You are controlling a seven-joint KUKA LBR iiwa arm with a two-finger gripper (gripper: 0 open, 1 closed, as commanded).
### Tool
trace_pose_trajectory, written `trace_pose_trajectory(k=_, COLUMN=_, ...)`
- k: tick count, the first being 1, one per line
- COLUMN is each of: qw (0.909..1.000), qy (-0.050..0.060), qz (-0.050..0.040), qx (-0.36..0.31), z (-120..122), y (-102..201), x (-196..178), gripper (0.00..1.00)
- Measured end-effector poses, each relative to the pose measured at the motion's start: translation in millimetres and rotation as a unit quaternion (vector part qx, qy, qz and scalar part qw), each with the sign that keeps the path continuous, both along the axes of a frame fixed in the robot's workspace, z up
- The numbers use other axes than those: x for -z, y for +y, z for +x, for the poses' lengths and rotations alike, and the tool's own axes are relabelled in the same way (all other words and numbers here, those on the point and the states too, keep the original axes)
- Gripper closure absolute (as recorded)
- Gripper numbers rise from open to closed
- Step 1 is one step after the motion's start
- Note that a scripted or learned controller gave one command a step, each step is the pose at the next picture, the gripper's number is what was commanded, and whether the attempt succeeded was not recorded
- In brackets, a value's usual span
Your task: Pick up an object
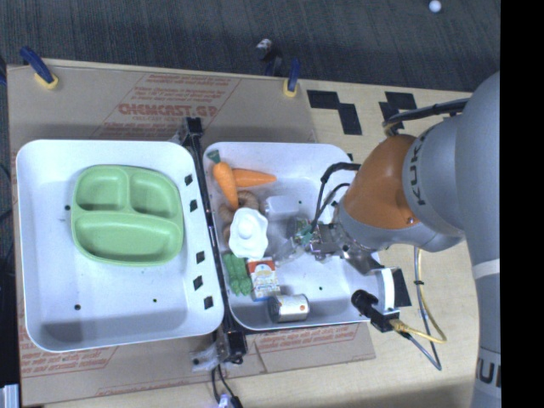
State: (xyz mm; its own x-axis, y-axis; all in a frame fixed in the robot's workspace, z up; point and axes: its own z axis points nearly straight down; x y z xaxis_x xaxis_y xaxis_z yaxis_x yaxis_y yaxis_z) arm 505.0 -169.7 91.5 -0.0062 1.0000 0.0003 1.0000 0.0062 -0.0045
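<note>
White plastic makes up both shallow bins on the tabletop (399, 372). Taking the divider between them (201, 219) as the landmark: left of it, the left bin (34, 228) carries a green sectioned plate (127, 213) in its upper half, with bare floor below the plate and along the near rim. Right of the divider, the right bin (280, 153) is crowded along the divider side. Two carrots (234, 179) lie near the far rim, a white bottle (248, 233) sits just below them, and a green object (235, 274), a small red-and-white carton (263, 279) and a can on its side (291, 307) run toward the near rim. The bin floor farther from the divider, between the can and the arm, is mostly bare.

The arm (442, 185) enters from the right, its orange band (382, 185) hanging over the right bin's far-side rim, black cables looping above it. The wrist points toward the divider and down into the bin, ending at the gripper (308, 238), which sits low near the bin's middle, just right of the white bottle, beside a small clear, glinting item (297, 228). Whether the gripper is parted or closed cannot be told; nothing is plainly seen held in it.
</note>
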Motion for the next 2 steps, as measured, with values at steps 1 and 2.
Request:
trace_pose_trajectory(k=1, qw=1.0000, qy=0.000, qz=0.0006, qx=-0.001, z=-28.9, y=65.8, x=0.2, gripper=0.00)
trace_pose_trajectory(k=2, qw=1.0000, qy=-0.001, qz=-0.0002, qx=-0.004, z=-27.8, y=64.9, x=-10.2, gripper=1.00)
